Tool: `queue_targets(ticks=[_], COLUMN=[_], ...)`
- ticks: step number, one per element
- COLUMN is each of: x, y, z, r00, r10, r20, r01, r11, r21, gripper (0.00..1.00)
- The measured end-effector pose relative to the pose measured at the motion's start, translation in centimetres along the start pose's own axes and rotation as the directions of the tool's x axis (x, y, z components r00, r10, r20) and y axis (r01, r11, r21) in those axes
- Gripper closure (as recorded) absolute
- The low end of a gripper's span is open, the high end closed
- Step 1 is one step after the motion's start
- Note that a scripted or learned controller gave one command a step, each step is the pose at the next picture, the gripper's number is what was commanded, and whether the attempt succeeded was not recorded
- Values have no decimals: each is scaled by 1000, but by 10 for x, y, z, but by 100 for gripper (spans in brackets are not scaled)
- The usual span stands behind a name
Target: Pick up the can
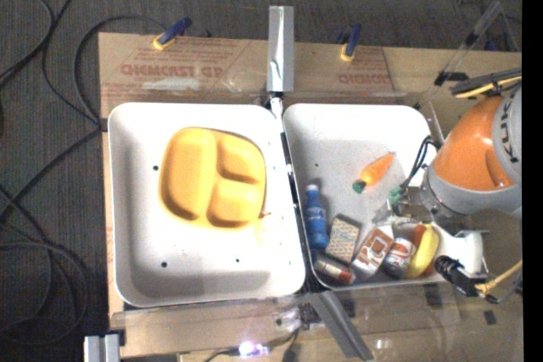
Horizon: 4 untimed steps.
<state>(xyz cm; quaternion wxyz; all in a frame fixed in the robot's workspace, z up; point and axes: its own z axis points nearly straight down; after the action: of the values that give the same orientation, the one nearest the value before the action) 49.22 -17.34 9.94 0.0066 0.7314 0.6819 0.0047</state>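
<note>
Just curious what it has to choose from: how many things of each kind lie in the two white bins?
Yellow divided tray: 1
Toy carrot: 1
Blue bottle: 1
Small patterned box: 1
Red-and-white carton: 1
Can: 1
Banana: 1
Dark tube: 1
Total: 8

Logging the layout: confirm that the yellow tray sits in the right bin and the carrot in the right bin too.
Wrong about the tray. The camera view shows the yellow tray in the left bin. The carrot is indeed in the right bin.
</note>
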Motion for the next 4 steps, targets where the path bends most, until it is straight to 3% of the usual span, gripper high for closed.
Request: queue_targets(ticks=[1,2,3,4], x=[19,37,101,41], y=[65,109,121,130], z=[-97,-172,-140,-167], r00=[967,799,811,937], r10=[-254,-601,-585,-349], r20=[-6,-10,-10,-4], r01=[254,601,585,349], r11=[967,799,811,937], r21=[16,13,13,16], gripper=[100,100,100,100])
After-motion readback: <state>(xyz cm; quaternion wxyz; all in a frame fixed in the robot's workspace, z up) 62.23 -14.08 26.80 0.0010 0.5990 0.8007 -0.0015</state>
